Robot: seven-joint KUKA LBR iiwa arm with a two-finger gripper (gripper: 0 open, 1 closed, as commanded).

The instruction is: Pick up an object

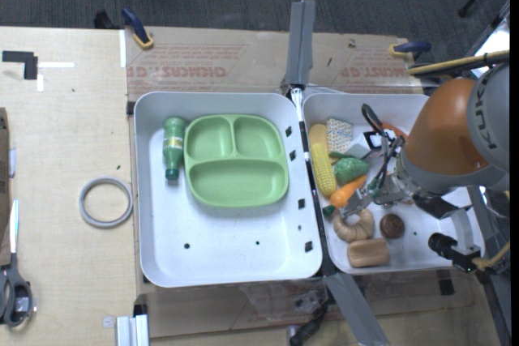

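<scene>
The right bin holds a yellow corn cob, a green leafy toy, an orange carrot, a tan bagel, a dark brown round piece and a tan bread loaf. My gripper is low in this bin, just over the carrot's lower end and the bagel's top edge. The orange wrist band sits above it to the right and hides part of the bin. A pale patterned item lies behind the corn.
The left bin holds a green divided plate and a green bottle beside it. A grey tape ring and scissors lie on the bench at the left. A metal divider runs between the bins.
</scene>
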